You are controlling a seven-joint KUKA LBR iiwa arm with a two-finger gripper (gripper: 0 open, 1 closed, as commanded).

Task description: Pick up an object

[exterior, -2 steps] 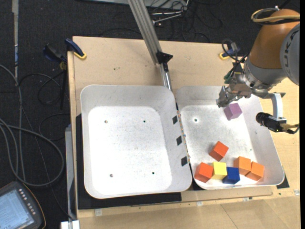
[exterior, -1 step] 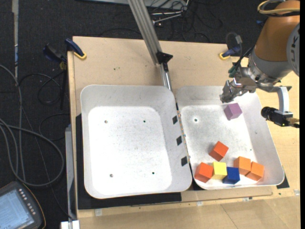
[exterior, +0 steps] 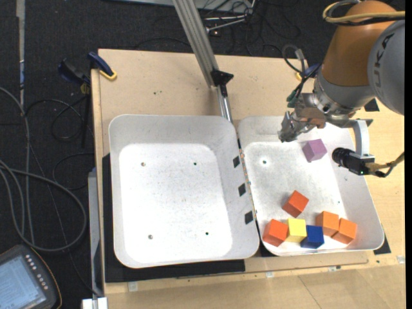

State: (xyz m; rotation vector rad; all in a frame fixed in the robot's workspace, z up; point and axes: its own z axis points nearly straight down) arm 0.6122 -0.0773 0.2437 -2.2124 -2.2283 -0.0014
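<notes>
The right bin [exterior: 360,201] holds a purple block [exterior: 315,150] near its far side. An orange block [exterior: 296,203] lies midway down it. Along its near edge sit more orange blocks [exterior: 277,231] [exterior: 338,226], a yellow block [exterior: 297,229] and a blue block [exterior: 313,236]. My gripper [exterior: 289,131] hangs over the far part of the right bin, just left of the purple block and apart from it. Nothing shows between its dark fingers.
The left bin [exterior: 170,185] lies beside the right one, with black clips on the shared rim. A metal pole [exterior: 196,34] slants down to the bins' far edge. A blue-and-yellow clamp [exterior: 96,66] sits at the bench's far left corner.
</notes>
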